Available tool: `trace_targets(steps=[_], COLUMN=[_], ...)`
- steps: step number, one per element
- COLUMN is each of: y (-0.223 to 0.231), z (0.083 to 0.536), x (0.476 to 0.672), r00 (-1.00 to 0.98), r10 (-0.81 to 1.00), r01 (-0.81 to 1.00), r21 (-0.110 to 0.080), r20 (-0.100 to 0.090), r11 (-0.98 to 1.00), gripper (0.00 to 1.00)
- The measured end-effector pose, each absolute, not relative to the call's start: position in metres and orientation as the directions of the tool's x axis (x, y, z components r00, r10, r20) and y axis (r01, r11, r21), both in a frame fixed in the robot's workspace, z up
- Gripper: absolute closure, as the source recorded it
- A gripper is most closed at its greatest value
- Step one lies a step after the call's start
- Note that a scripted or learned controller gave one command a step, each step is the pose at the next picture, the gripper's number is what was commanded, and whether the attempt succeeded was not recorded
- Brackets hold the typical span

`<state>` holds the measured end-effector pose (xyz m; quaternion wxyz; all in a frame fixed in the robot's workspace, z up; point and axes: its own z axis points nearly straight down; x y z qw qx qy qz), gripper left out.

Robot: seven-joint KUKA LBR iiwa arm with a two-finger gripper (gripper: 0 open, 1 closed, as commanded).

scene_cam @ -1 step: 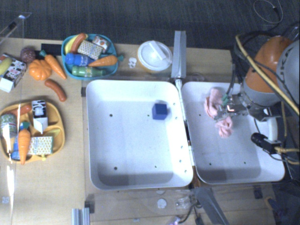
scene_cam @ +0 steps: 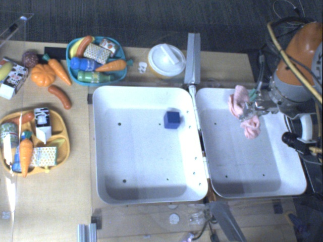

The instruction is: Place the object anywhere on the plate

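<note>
The tool (scene_cam: pixel 251 110) was clamped on a pink cloth (scene_cam: pixel 245 112) lifted over the right bin (scene_cam: pixel 252 185), so pickup looked done, while placing it on a plate remained.

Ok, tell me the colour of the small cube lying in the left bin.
Dark blue: the cube stands out against the white left bin in the camera view.
</note>
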<state>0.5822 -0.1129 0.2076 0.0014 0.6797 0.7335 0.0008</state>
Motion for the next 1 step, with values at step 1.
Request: trace_targets(steps=[1], y=[-0.1112], z=[0.2240], x=[0.5835], r00=[-0.084], r10=[0.996], r01=[0.996], r21=[0.002], r20=[-0.001], r11=[0.084], gripper=[1.00])
